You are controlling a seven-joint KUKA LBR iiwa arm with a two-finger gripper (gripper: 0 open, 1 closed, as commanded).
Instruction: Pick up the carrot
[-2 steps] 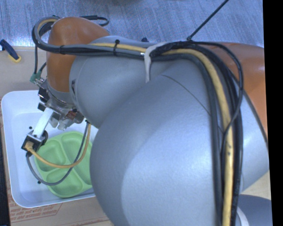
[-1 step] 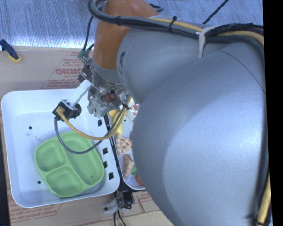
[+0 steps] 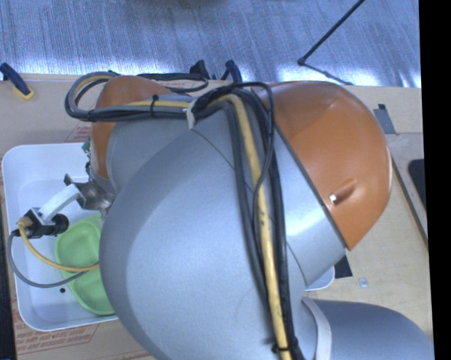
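Mostly, one arm [image 3: 213, 243] covers the counter [image 3: 407, 227]. One pale green thing [image 3: 83, 252] lies in the left bin [image 3: 16, 170], beside the end effector [image 3: 98, 194], whose grip I cannot tell.

Glossy white plastic bin [image 3: 16, 177], smooth green plastic dish [image 3: 83, 252].

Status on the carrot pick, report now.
Arm reaches over left bin, masking most of it. Carrot grasp unconfirmed. Pale green item lies in that bin, partly under the arm.
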